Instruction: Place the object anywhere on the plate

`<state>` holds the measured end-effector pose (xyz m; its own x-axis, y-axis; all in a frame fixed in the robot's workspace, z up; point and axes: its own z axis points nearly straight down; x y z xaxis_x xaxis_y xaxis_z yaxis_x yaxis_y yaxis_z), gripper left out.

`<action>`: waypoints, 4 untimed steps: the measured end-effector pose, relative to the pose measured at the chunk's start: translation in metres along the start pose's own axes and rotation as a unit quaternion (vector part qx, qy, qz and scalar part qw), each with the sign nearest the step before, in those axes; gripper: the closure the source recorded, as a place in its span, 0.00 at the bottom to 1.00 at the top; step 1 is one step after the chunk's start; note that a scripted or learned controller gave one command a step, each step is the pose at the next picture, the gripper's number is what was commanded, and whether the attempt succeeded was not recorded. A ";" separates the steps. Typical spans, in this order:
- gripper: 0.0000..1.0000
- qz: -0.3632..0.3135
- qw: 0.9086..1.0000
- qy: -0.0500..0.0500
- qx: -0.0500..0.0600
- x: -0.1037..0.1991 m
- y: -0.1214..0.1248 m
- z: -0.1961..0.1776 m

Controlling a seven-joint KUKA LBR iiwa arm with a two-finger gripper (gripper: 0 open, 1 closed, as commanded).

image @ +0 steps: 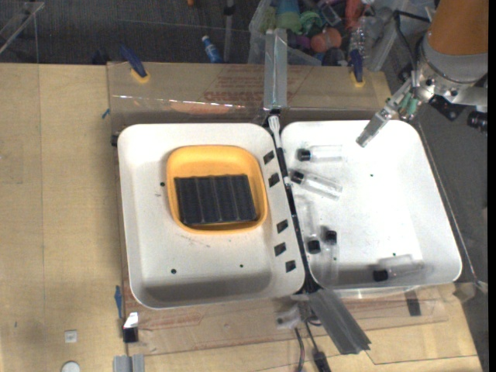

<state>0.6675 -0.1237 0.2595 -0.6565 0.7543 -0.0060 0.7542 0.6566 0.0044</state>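
Yellow plate (216, 160) in the left bin (139, 208), bearing a black ribbed slab (215, 198) and nothing else. In the right bin (418, 208), 4 clear vials with black caps: one at 11 o'clock (319, 154), one just below it (314, 182), one at 7 o'clock (322, 241), one at 5 o'clock (397, 269). All well apart from the plate, so no object delivered yet.

Tool (372, 130) poised over the right bin's 12 o'clock rim, slanting down and left from the grey arm (457, 60). Nothing visible between its tips; released or clenched, cannot tell from this slant.

Judged step: reaching for a pick, grasp not yet made. Likeliest target the 11 o'clock vial, nearest the tool. Next move calls for descending over one vial, lining up across its narrow width, closing, lifting clear of the divider (283, 200), then travelling toward 9 o'clock to the plate. Clear round plastic likely to roll or slip.
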 end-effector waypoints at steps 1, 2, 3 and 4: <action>0.00 -0.156 0.988 0.003 0.000 0.003 -0.011 0.012; 0.00 -0.289 0.957 0.002 0.000 0.007 -0.009 0.017; 0.00 -0.462 0.887 0.002 -0.001 -0.048 -0.067 0.048; 0.00 -0.585 0.811 -0.001 -0.002 -0.075 -0.064 0.060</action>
<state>0.6686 -0.2224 0.1992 -0.9227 -0.3854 -0.0106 -0.3854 0.9228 -0.0028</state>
